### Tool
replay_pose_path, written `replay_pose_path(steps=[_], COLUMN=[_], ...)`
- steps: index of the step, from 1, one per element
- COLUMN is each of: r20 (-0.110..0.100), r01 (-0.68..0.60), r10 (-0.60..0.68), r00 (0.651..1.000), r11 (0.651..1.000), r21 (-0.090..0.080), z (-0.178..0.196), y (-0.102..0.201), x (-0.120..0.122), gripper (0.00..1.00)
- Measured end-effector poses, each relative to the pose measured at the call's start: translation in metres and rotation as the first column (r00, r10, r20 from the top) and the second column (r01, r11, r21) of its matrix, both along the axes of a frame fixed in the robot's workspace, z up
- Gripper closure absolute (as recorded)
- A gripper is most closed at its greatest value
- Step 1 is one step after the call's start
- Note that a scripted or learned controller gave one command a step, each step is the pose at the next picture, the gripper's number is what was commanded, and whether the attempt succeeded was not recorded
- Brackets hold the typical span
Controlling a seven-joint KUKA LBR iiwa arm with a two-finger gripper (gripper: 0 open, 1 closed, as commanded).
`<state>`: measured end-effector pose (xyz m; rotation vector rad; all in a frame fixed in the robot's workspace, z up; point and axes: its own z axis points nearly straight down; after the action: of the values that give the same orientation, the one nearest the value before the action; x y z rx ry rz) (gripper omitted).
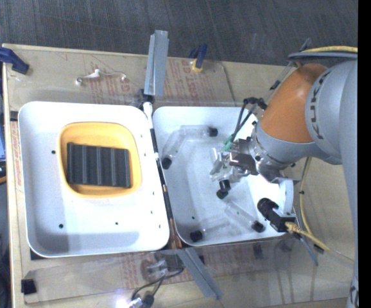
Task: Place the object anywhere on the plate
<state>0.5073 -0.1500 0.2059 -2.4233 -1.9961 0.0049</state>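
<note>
Two white bins sit side by side on a wooden bench.

Camera view: the left bin fills the 9 o'clock side. A yellow plate lies in it, a bit toward 12 o'clock. A dark ribbed block lies flat in the middle of the plate.

The right bin is just past the middle of the picture. See-through plastic pieces with small black caps lie in it. One clear piece lies near the bin's 11 o'clock corner. A clear tube lies near the 5 o'clock corner. A black cap sits by the bin's 9 o'clock wall. Another black cap sits by the 6 o'clock wall. These clear pieces are the things to move. They are all in the right bin, well apart from the plate.

The arm comes in from 3 o'clock. It is grey with an orange band. The gripper is low over the middle of the right bin, among the clear pieces. A black cap sits just beside it at 6 o'clock. I cannot tell if the gripper is open or closed, or if it has hold of anything.

At 12 o'clock a grey metal bar stands between the bins. One blue clamp grips the bench at 10 o'clock.
</note>
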Motion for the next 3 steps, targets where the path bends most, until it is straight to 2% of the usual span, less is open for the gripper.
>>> replay_pose_path(steps=[1, 2, 3], r20=[0.001, 0.003, -0.001], r01=[-0.155, -0.436, -0.585], r10=[0.155, 0.436, 0.585], r00=[0.988, 0.9, 0.811], r11=[0.988, 0.9, 0.811], r21=[0.002, 0.001, 0.004], z=[0.01, 0.054, -0.016], y=[0.044, 0.094, 0.131], x=[0.053, 0.085, 0.107], gripper=[1.0, 1.0, 1.0])
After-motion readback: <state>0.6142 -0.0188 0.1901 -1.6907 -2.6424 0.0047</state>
